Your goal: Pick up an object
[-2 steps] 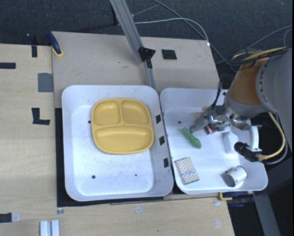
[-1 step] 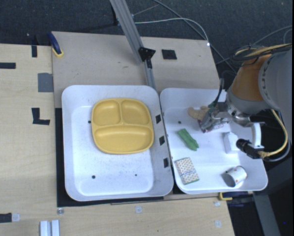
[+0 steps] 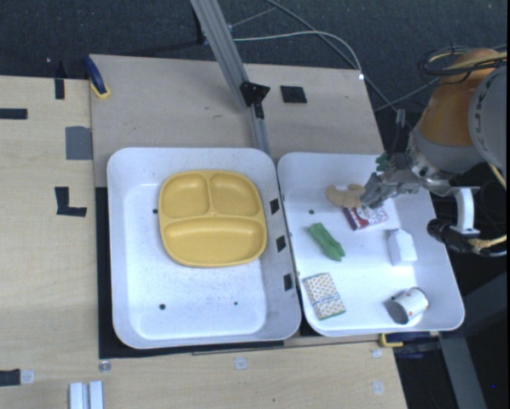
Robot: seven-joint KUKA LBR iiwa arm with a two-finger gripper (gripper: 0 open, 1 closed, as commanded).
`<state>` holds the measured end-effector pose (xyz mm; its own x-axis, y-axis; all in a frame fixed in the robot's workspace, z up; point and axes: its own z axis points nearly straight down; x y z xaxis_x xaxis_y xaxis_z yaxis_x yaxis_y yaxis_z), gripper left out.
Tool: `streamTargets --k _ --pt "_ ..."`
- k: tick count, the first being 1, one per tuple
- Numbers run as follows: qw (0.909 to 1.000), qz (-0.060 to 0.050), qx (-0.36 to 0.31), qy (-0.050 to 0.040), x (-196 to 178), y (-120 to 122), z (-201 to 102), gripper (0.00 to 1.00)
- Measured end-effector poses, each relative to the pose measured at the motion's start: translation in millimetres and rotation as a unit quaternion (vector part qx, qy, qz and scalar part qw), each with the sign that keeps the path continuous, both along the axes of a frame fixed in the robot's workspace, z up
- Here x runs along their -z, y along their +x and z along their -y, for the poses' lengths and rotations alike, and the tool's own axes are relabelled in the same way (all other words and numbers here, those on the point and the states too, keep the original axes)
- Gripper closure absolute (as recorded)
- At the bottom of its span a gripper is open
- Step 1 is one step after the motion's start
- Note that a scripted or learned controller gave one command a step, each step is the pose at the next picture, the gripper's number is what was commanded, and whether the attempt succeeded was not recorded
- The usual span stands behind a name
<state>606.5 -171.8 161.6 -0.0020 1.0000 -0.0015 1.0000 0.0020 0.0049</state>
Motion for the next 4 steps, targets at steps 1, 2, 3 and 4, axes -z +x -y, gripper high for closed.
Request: streamTargets --k 1,2,3,4 --pt "1.0000 -0.001 0.000 0.0004 -43.3 -2.7 0.4 1.00" --pt "1.0000 -0.002 0.000 0.0006 -68.6 -2.1 -0.2 1.00" --pt "1.0000 -0.003 -0.002 0.0012 -58.6 4.6 -47.9 1.00" --pt "1.0000 -0.003 -0.002 0.0014 -67.1 6.9 -102.1 1.00"
